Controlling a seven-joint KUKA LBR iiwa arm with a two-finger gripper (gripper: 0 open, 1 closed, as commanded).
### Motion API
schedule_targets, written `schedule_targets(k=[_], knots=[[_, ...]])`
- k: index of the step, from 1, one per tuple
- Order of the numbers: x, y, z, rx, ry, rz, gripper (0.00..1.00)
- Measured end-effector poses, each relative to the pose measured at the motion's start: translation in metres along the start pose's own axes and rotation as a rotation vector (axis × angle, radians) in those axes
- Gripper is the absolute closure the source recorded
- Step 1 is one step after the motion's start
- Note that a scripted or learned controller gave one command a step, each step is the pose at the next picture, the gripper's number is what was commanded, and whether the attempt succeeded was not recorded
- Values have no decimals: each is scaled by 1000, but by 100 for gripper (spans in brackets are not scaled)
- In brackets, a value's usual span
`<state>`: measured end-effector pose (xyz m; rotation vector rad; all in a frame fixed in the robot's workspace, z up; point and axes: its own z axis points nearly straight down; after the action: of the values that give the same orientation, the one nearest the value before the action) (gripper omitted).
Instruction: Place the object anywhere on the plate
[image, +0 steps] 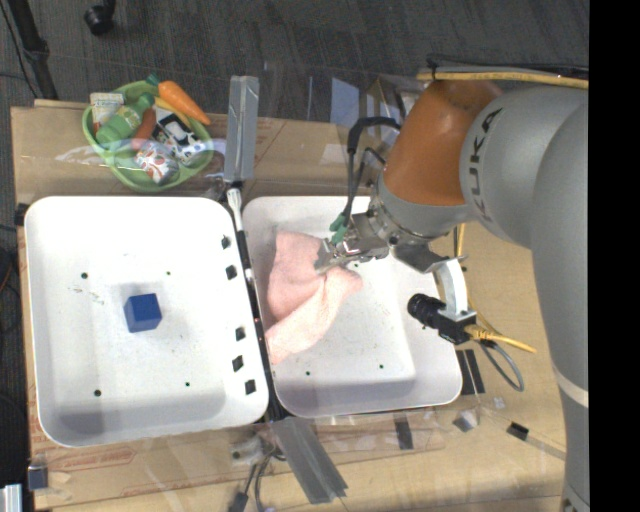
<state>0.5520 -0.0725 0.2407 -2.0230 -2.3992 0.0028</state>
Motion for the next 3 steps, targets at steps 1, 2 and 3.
schedule_targets(k=[1, 2, 3], knots=[[2, 1, 10, 2, 0, -8, 100], [54, 13, 1, 1, -1, -415, 100], [99, 23, -4, 0, -2, -821, 100]])
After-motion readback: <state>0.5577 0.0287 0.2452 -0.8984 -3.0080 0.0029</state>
